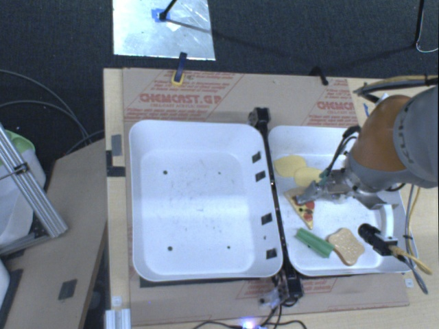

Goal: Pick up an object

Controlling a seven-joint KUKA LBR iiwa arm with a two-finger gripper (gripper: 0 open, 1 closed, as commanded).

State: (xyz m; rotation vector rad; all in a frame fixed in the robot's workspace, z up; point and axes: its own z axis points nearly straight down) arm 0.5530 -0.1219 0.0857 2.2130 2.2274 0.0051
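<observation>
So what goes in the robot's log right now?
gripper: over pizza slice, right bin | grasp: unclear | nearby: yellow pieces, green stick, toast

We've got a chunky arm (405, 142) at the right edge of the frame: rounded grey shell with a fat orange band across it. A black cable (338, 155) loops along its left side, down to a small grey metal gripper (317, 190) with red bits.

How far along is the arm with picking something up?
Done: the end effector has reached into the right bin, at the pizza slice. In hand: no visible grasp. Left: gripping and lifting; the green piece, toast and yellow discs lie untouched.
</observation>
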